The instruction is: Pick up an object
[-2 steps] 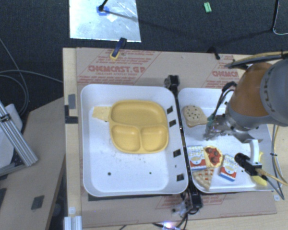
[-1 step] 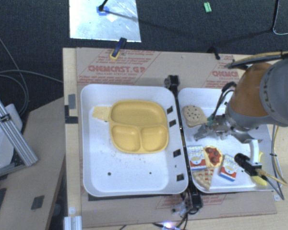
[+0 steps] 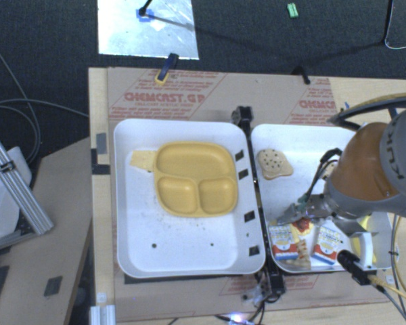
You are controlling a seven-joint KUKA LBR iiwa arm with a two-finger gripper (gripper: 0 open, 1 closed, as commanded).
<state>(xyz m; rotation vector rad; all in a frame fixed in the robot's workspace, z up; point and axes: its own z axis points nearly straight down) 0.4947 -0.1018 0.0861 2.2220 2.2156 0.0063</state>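
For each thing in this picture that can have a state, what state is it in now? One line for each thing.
yellow divided tray: right side up in the left bin, compartments bare.
cookie: lying flat in the right bin, apart from the arm.
snack packets: lying flat at the right bin's near edge, partly under the arm.
arm: reaching over the right bin.
gripper: low over the snack packets; grip not discernible.

A tan, dark-speckled cookie lies flat in the right bin's upper left corner.
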